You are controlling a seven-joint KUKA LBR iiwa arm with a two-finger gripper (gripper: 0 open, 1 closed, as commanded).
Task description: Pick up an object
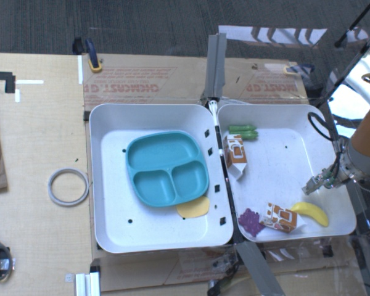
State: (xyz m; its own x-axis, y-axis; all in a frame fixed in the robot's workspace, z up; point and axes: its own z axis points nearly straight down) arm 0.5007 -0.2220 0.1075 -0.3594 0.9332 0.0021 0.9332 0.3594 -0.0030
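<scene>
A teal divided plate (167, 168) lies far left of the jaws, purple grapes (251, 222) and a banana (312, 213) just below-left of the gripper (314, 184), whose jaws hover open and empty, nothing yet picked up.

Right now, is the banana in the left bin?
No. The banana lies in the right bin, near its front right corner beside a small carton.
</scene>
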